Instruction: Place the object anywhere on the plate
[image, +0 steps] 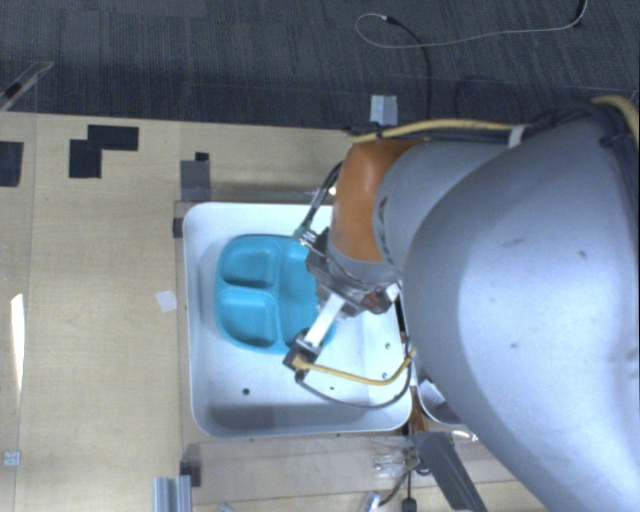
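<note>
**A:** Which way does the plate lie from the end of the arm?

**B:** The blue plate (255, 290) sits in the white bin (240, 405), nearer its far-left corner than its near wall. The wrist (352, 262) hangs over the plate's right edge. So the plate is below the wrist and runs off to its left. I'd judge a drop needs only a small shift toward the bin's left wall.

**A:** And the object?

**B:** I cannot tell where it is. The arm (510, 270) covers the bin's right side, and whatever is under the wrist is hidden. I also cannot tell whether the arm's end is open, closed or carrying something.

**A:** How is the plate laid out?

**B:** Two smaller hollows lie one behind the other along its left side, parallel to the bin's left wall. A wider hollow lies to the right, partly under the wrist.

**A:** Surface and room?

**B:** The plate looks smooth with raised rims, so a thing set down would probably stay inside a hollow. There is bare bin floor between the plate and the near wall, and a narrower strip along the left wall. The pale counter (90, 330) lies beyond that.
</note>
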